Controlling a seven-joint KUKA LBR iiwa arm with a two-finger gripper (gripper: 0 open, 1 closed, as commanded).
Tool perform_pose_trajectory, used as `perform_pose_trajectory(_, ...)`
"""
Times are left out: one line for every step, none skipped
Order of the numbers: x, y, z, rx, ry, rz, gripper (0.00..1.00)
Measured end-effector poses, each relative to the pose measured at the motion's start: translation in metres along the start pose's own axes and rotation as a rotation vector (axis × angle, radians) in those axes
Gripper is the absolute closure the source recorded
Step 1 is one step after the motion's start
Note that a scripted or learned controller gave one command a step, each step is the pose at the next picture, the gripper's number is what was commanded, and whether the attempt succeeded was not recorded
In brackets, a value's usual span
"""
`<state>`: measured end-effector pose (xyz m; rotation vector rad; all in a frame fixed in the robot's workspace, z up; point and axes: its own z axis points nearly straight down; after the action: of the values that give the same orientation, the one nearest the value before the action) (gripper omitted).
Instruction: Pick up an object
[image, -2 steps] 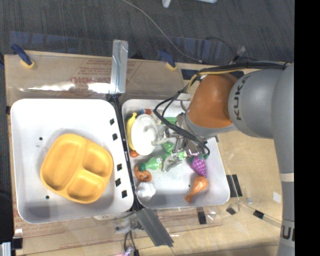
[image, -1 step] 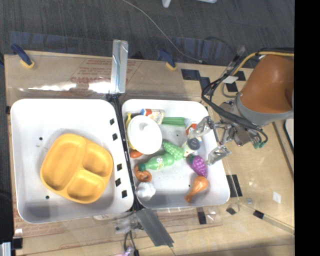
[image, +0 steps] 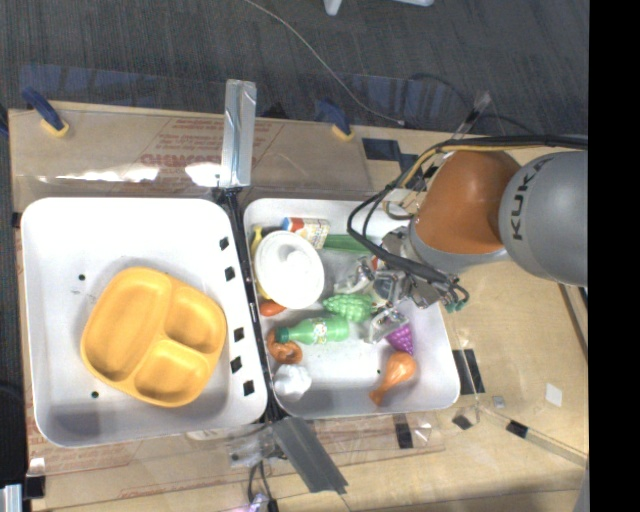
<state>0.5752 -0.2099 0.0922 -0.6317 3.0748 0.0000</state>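
Note:
My gripper (image: 385, 302) is low inside the right bin (image: 440, 385), below the orange wrist band. It sits just right of a green knobbly toy (image: 350, 305) and just above a purple grape bunch (image: 400, 338). A green bottle (image: 315, 330) lies to its left, and an orange pear-shaped toy (image: 397, 372) lies near the bin's front right. A white bowl (image: 290, 268) stands in the bin's left part. The arm hides the bin's far right corner.
The left bin (image: 40, 230) holds a yellow divided plate (image: 152, 335). In the right bin there are also a small can (image: 312, 231), a green strip (image: 345, 242), a red-orange toy (image: 283, 350) and a white crumpled piece (image: 292, 380). Cables (image: 400, 190) loop above the wrist.

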Motion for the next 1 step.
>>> perform_pose_trajectory(-0.0005,0.0489,0.0013,-0.003,0.007,0.081,0.00)
